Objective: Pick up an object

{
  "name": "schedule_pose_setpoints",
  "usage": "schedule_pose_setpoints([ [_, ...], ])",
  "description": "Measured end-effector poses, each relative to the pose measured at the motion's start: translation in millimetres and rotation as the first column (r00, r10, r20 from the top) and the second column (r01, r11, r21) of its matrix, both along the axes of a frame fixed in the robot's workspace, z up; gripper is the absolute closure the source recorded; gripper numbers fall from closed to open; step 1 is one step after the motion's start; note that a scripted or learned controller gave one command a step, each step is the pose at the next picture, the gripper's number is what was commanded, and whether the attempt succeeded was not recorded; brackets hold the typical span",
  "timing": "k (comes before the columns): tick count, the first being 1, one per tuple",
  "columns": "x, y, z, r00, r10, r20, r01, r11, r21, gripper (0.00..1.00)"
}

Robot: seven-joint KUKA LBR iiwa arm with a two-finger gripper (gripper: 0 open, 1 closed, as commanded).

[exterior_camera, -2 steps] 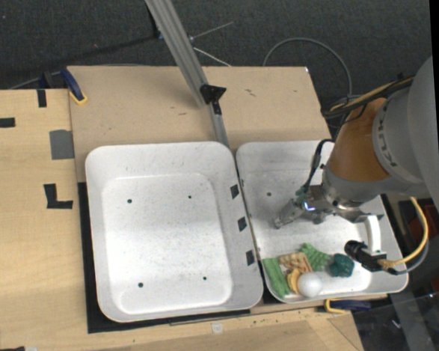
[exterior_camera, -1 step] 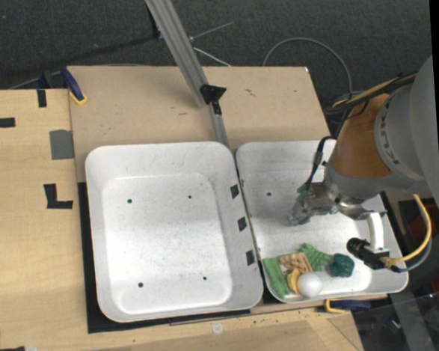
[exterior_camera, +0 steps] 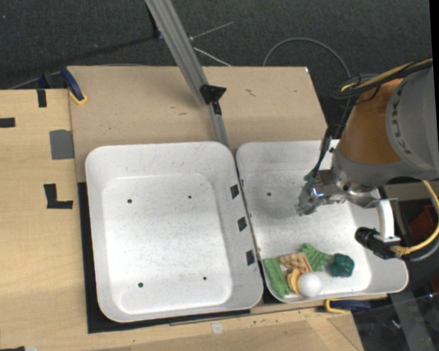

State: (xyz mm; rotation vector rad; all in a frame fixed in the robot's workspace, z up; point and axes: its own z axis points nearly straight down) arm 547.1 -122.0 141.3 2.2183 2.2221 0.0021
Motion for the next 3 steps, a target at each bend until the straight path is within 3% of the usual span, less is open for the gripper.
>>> schedule_pose_setpoints([
  [2,-7.9,-4.2,118.7,1.0,0.0,0.002,0.0,1.0,-0.001,1.0],
  [3,-5.4,59.1,109.7,1.0,0.005,-0.003,-0.005,1.0,0.002,1.0],
])
